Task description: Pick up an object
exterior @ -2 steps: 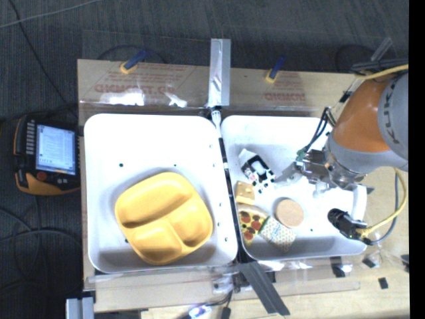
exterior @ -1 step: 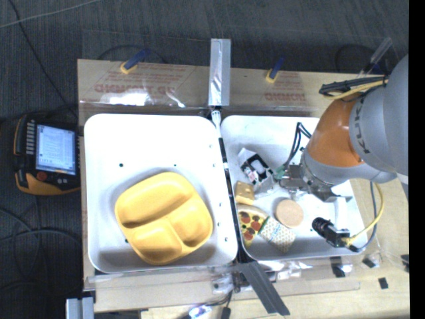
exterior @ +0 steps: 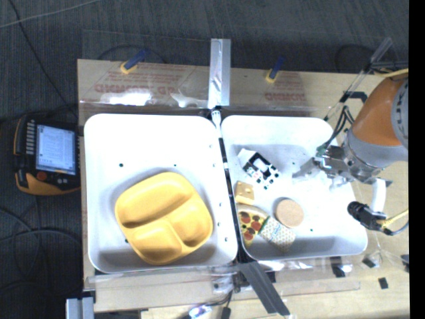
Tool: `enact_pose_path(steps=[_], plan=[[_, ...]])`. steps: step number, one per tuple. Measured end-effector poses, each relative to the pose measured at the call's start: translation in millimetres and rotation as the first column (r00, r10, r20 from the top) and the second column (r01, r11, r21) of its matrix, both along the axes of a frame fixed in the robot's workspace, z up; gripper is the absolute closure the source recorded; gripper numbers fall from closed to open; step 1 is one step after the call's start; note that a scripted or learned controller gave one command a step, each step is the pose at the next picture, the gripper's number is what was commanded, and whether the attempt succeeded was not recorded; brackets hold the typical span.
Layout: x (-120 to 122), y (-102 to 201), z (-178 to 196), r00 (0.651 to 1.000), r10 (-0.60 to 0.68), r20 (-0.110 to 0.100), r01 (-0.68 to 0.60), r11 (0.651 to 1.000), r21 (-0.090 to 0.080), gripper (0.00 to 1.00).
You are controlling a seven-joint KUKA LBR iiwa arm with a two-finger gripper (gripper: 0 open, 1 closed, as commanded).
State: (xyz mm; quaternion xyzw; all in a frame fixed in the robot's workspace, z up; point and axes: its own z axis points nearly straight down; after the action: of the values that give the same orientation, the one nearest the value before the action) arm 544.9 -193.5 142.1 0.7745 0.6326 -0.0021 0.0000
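A single fixed camera is looking down from above the bench (exterior: 299, 85) at a slant — far enough back to be taking in both white bins, the left bin (exterior: 106, 145) and the right bin (exterior: 299, 128) — with the arm (exterior: 382, 125) entering from the right.

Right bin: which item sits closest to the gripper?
The round tan disc; the black-and-white block, yellow wedge and pizza slice lie farther left of the gripper.
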Motion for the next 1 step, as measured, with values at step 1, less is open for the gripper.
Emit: enact_pose_path(steps=[1], plan=[[-30.2,54.2,-27.9,0.973,-0.233,-0.003,0.233,0.972,0.005,0.0]])
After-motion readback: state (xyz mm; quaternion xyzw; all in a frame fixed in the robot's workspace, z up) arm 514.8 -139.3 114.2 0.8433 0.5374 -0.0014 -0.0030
